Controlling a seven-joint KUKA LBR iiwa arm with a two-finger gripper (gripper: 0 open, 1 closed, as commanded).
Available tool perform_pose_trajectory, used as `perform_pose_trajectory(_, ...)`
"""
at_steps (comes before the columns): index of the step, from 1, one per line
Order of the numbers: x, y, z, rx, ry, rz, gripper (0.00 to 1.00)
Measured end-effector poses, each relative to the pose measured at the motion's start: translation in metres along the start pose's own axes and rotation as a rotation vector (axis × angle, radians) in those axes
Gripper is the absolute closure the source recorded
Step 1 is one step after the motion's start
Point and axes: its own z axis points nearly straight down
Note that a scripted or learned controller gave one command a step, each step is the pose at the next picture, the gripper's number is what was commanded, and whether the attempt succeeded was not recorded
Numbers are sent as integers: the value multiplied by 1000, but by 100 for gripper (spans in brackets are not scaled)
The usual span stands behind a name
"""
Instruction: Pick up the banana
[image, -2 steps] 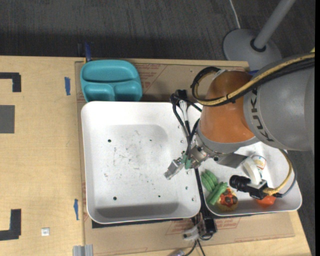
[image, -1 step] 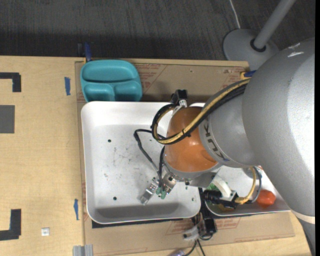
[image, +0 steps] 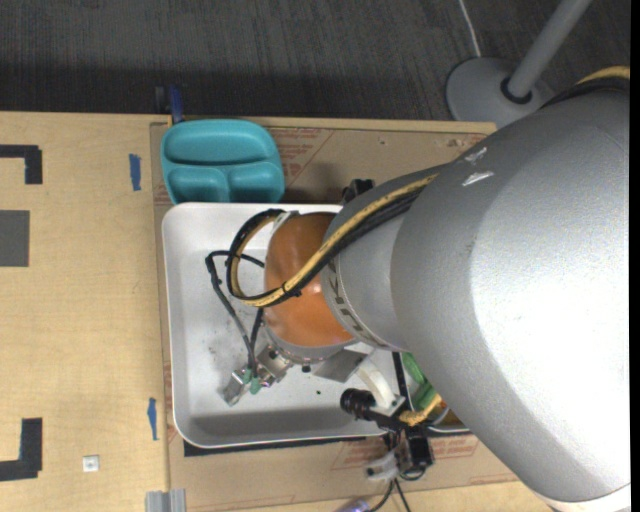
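Note:
The grey arm (image: 500, 280) reaches in from the right and hangs low over the left white bin (image: 190, 300). Its orange band (image: 295, 285) sits above the bin's middle, wrapped by black and yellow cables. Below the band, the gripper (image: 246, 380) points down toward the bin floor near the front left; its small metal and green tip is close to the floor. The arm's bulk hides the middle and right of this bin and whatever lies beneath it.
A teal moulded tray (image: 222, 160) rests against the bin's far rim. A sliver of something green (image: 418, 385) shows under the arm at the right. Brown cardboard bench (image: 80, 300) lies to the left. A grey stand base (image: 490, 85) is at the back.

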Motion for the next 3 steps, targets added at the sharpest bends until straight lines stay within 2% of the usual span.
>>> perform_pose_trajectory(1,3,10,-37,4,1,238,0)
perform_pose_trajectory(2,3,10,-46,3,0,237,100)
perform_pose_trajectory(3,3,11,-56,2,0,236,100)
